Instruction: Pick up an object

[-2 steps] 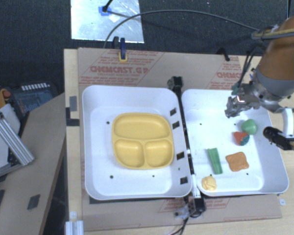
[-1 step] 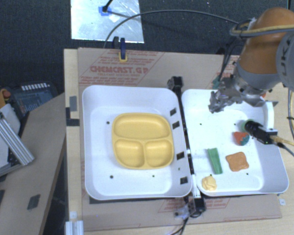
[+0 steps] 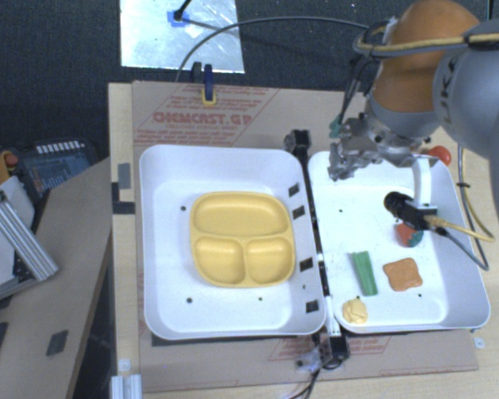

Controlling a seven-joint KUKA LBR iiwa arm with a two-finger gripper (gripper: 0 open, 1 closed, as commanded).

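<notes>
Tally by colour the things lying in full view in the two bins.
Yellow: 2, tray, lump
Green: 1, stick
Orange: 1, flat piece
Total: 4
Not counted: reddish piece, partly hidden.

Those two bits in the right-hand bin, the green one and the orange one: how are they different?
The green piece is long and narrow; the orange piece is squarish and wider. The green piece lies nearer the wall between the two bins; the orange piece lies farther from it. Both lie flat on the floor of the right bin, apart from each other.
</notes>
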